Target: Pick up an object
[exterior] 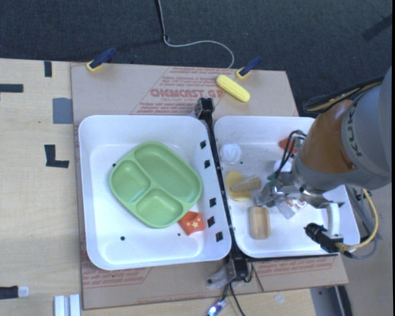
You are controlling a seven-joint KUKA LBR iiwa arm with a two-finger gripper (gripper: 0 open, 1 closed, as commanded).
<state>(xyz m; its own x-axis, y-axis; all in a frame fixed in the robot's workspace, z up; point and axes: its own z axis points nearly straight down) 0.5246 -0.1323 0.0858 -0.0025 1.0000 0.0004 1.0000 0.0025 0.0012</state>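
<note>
My gripper [271,195] hangs low in the right bin [296,245], reaching in from the right below the grey arm with its orange band. Just left of it lies a pale yellow object [241,184]. A tan oblong piece [259,222] lies directly below the gripper. A small clear cup-like item [231,153] rests near the bin's upper left. A small orange thing [284,144] peeks out beside the arm. I cannot make out whether anything sits between the fingers.
The left bin [92,176] holds a green divided plate [155,184] and an orange-red block [191,222] at its lower right. A yellow corn-like toy [233,88] lies on the cardboard behind the bins. A black divider [214,176] separates the bins.
</note>
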